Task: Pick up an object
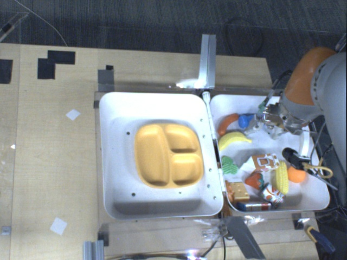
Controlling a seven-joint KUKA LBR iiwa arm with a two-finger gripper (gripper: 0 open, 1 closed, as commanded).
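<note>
the gripper hung over the right bin beside a blue toy and banana; its fingers' state i cannot tell. a yellow divided tray sat in the left bin.

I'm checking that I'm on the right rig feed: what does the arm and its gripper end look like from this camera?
The arm is a rounded grey body with an orange band above the wrist. Below it, the gripper is a small cluster of silvery metal and dark parts over the right bin. Thin dark cables run beside the wrist.
</note>
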